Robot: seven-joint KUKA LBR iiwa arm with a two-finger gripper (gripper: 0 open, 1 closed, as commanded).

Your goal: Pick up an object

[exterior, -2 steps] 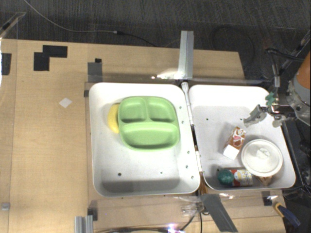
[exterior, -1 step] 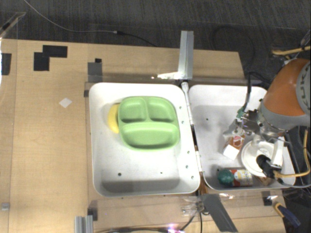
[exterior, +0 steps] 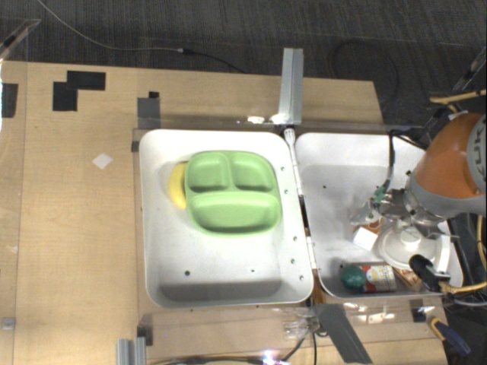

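The jaws [exterior: 396, 226] hang low in the right bin [exterior: 335, 173], near its right side. I cannot tell if they are apart or together, because the wrist hides them from above. Nothing can be seen held between them.

Just beside the jaws, to the left, lies a small white block [exterior: 366, 239]. Below them, by the bin's front wall, lies a little bottle [exterior: 367, 277] with a dark green end and a red and white label. It rests on its side. Something small and brown [exterior: 405, 279] sits just to its right.

The grey arm with its orange band [exterior: 450, 166] comes in from the right.

The left bin [exterior: 228, 280] holds a green tray [exterior: 230, 191] with three parts. A yellow thing [exterior: 176, 186] peeks out from under the tray's left edge. Both bins sit on the wooden desk [exterior: 68, 226].
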